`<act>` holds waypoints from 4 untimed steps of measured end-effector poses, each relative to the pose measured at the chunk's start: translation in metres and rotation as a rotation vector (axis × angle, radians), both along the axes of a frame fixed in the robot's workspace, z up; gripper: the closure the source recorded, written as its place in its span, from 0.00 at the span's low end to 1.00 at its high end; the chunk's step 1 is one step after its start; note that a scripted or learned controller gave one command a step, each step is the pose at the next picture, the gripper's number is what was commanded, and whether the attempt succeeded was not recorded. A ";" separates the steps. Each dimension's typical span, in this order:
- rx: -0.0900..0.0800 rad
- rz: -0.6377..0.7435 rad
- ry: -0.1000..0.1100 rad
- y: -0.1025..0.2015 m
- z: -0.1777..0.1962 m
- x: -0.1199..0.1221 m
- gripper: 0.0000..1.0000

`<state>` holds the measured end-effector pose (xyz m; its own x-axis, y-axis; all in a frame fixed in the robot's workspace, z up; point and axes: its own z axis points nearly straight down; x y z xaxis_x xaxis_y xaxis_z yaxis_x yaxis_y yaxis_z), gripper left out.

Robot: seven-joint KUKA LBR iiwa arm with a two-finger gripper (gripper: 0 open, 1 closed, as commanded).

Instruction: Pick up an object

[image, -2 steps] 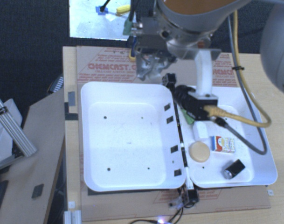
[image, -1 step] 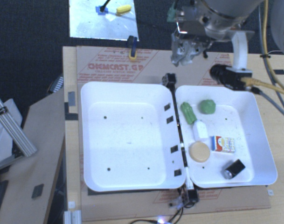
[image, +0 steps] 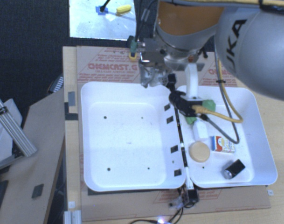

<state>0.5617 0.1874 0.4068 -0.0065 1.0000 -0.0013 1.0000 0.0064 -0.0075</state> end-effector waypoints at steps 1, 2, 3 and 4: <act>0.002 0.005 -0.002 0.046 -0.029 -0.079 1.00; 0.005 -0.004 -0.014 0.029 0.035 -0.075 1.00; 0.004 -0.006 -0.019 0.047 0.067 0.035 1.00; 0.003 -0.007 -0.017 0.040 0.090 0.110 1.00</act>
